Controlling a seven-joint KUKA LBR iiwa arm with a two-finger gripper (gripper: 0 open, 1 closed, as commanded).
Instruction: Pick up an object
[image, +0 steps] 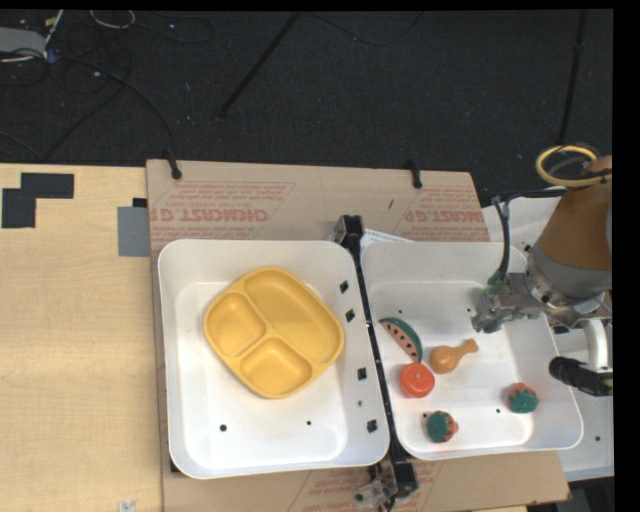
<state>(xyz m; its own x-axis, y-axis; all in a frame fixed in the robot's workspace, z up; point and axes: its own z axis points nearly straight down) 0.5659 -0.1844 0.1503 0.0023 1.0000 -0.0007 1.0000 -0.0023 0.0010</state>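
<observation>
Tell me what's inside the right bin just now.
The right bin holds a watermelon slice, a chicken drumstick, a tomato and two small green-and-red toys. The gripper hangs over its right part, hiding the floor beneath.

Two white bins sit side by side on the bench: the left bin (190, 300) and the right bin (440, 262). The left one holds a single thing, one yellow divided plate (273, 331) with three compartments. The right one holds five small toy foods: one watermelon slice (403, 337) at about nine o'clock, one chicken drumstick (453, 354) near the middle, one red tomato (417, 380) just below it, and two green-and-red strawberry-like pieces, one (441, 426) at six o'clock and one (521, 399) at four o'clock.
</observation>
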